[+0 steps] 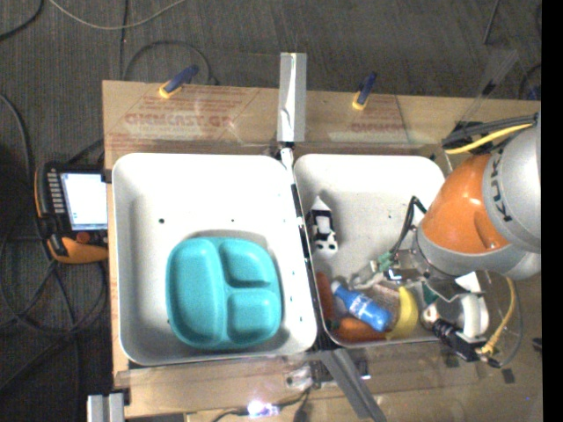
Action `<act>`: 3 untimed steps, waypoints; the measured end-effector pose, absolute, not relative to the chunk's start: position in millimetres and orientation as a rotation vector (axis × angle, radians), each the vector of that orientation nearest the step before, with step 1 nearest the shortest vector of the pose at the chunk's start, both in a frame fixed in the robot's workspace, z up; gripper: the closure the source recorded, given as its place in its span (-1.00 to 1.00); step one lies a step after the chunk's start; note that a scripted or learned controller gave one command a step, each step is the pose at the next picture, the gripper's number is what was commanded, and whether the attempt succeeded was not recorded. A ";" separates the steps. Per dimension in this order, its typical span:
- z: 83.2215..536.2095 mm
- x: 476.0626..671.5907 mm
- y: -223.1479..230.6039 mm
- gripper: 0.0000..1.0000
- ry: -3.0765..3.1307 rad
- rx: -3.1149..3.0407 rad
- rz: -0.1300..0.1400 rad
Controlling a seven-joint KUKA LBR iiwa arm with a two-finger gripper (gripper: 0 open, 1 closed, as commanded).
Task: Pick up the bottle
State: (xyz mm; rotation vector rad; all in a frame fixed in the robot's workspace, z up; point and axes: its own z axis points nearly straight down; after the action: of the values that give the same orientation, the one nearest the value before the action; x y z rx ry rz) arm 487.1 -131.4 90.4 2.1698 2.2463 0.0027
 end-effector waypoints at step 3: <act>141.9 489.4 -103.0 -1.00 2.370 2.065 -0.005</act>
State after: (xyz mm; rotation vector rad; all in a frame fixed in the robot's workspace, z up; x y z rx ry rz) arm 489.4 -103.0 141.9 2.0647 2.3701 -0.0052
